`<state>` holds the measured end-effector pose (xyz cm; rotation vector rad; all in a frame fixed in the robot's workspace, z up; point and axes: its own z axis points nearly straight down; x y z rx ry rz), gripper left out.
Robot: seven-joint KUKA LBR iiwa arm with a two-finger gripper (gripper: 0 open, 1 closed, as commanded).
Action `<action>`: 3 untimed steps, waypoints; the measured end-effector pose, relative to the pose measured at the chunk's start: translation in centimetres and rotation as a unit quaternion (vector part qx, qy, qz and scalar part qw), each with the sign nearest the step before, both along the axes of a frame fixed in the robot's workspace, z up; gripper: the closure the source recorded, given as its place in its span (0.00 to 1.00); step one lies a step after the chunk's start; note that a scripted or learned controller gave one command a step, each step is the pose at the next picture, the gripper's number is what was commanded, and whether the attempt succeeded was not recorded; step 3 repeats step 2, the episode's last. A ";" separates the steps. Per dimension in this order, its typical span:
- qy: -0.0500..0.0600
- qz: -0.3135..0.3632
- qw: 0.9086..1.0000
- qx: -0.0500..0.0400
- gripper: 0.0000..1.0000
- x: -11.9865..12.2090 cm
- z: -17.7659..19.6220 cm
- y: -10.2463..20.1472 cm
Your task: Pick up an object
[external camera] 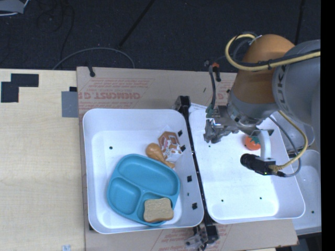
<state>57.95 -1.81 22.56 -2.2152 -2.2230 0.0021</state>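
In the left bin (99, 140) lies a blue divided plate (133, 184) with a slice of toast (158, 209) in its lower compartment. Just above the plate rest a tan chicken drumstick (156, 152) and a small brown-and-white wrapped item (170, 143). An orange toy piece with a green tip (253, 143) lies in the right bin (241, 192), partly hidden under the arm. My gripper (213, 132) hangs low over the upper left of the right bin, well left of the orange piece. Nothing shows between its fingers.
A black divider rail (191, 166) runs between the two bins. A black cylindrical part with a cable (256, 163) juts from the arm over the right bin. Brown cardboard (131, 88) lies under both bins, on a light wooden bench.
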 end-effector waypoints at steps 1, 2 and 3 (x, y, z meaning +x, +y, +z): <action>0.001 0.001 1.000 0.000 1.00 -0.2 -0.6 6.2; 0.000 0.001 1.000 0.000 1.00 -0.4 0.5 11.0; 0.000 0.001 1.000 0.000 1.00 -0.4 0.5 11.0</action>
